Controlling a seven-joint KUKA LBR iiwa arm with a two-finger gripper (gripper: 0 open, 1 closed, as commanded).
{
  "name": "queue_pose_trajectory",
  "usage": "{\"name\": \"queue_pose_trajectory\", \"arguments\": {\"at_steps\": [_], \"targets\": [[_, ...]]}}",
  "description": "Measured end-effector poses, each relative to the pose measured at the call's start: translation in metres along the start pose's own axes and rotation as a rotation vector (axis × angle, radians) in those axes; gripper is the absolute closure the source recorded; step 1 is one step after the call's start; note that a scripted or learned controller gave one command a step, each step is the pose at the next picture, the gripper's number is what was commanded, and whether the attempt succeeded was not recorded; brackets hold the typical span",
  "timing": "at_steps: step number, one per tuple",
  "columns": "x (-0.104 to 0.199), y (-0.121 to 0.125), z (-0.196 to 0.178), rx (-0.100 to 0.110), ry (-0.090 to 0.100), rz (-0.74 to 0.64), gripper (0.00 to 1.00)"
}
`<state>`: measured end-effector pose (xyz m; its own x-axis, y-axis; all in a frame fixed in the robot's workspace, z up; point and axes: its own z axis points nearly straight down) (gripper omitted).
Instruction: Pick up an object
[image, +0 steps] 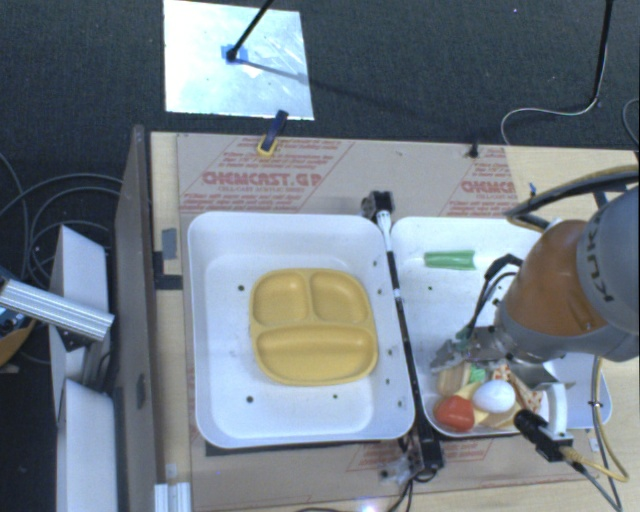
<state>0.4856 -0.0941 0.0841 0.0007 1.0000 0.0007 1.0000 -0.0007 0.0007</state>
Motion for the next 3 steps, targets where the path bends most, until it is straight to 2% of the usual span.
{"name": "queue_pose_trajectory", "arguments": {"at_steps": [1,2,3], "targets": [[-0.045,0.073,-0.111,-0.017,-0.007,-0.005,0.00],[0.009,0.041,-0.079,0.003,0.002,-0.007,0.00],[0.010,0.015,-0.033,0.005,0.001,-0.001,0.00]]}}
